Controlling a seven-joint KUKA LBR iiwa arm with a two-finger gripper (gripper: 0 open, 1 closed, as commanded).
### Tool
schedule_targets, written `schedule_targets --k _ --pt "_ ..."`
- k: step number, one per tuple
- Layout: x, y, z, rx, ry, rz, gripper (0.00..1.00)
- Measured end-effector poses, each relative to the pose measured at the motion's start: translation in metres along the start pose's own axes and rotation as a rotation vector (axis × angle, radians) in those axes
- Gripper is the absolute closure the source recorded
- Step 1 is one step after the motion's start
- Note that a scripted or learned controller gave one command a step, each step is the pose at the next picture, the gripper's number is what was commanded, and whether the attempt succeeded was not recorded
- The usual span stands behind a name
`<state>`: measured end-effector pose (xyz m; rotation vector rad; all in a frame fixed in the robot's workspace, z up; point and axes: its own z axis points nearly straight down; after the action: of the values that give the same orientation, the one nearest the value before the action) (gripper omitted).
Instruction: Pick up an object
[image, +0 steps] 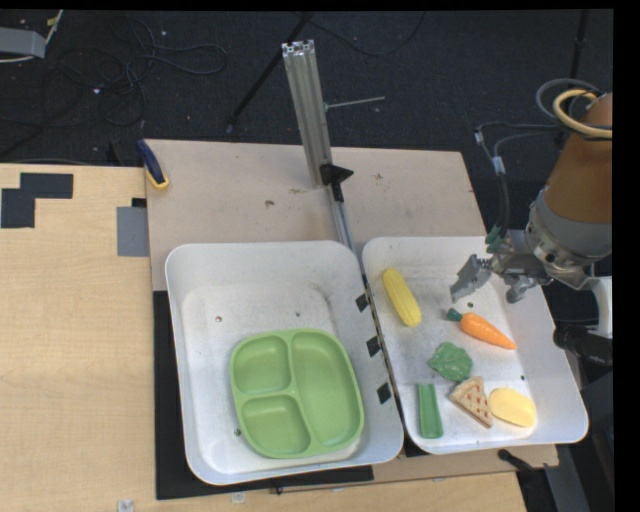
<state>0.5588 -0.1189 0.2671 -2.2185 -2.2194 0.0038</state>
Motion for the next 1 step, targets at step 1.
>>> schedule_targets --k 1 --pt "0.0042 0.0048 0.0625 0.005 0.001 0.001 0.00"
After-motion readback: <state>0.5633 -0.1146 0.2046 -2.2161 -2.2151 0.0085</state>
